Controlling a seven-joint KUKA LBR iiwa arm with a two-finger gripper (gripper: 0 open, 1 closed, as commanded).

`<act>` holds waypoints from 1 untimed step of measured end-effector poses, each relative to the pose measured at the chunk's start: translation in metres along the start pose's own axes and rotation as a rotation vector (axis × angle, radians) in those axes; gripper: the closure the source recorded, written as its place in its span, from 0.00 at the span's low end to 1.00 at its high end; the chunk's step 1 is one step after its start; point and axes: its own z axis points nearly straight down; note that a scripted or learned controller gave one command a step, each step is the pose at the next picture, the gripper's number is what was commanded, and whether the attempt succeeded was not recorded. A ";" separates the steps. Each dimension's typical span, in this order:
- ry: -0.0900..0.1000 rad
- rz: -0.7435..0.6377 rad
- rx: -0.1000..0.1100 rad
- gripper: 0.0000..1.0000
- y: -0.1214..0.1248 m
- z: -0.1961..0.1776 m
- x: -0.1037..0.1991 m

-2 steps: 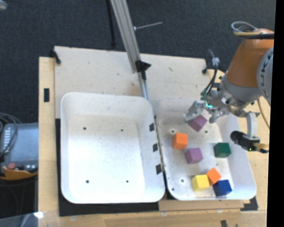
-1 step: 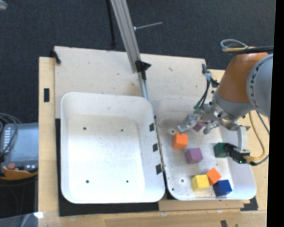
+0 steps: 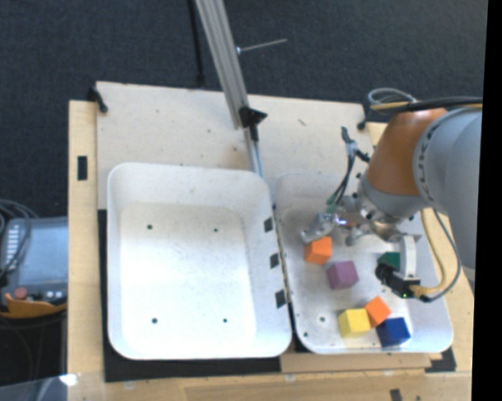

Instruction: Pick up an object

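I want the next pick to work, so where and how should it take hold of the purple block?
Grip the purple block across two opposite flat sides, coming straight down from above. It lies apart from the orange block and yellow block, so there is likely room around it.

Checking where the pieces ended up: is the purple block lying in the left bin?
No, the purple block lies in the right bin, among the other colored blocks there, not in the left bin.

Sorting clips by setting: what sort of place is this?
Probably a robotics lab test bench: a grey arm over two white bins, coloured blocks like the purple one, and a control pendant.
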 end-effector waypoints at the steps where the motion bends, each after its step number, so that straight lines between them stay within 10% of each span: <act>1: 0.000 0.004 -0.012 0.00 0.003 0.023 -0.002</act>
